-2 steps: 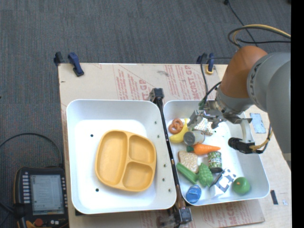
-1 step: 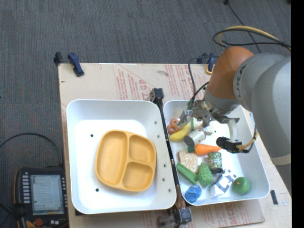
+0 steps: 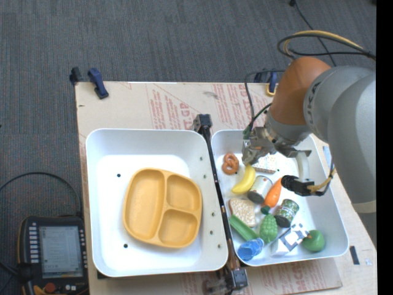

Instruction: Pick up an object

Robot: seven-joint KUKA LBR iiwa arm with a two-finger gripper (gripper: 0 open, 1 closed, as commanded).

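banana (image 3: 244, 180): i see it just below the claw, in the right bin (image 3: 336, 226), not lifted.
claw (image 3: 256, 154): low over the far part of the right bin; i cannot tell its state.
pretzel (image 3: 230, 163): just left of the claw.
carrot (image 3: 273, 192): below-right of the claw.
yellow tray (image 3: 163, 208): far left, in the left bin (image 3: 107, 146).

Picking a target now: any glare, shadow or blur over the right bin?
Camera view: even light, sharp enough; right bin floor bright, near washed out; arm shades the patch around the gripper; small items like the pretzel and can look soft.
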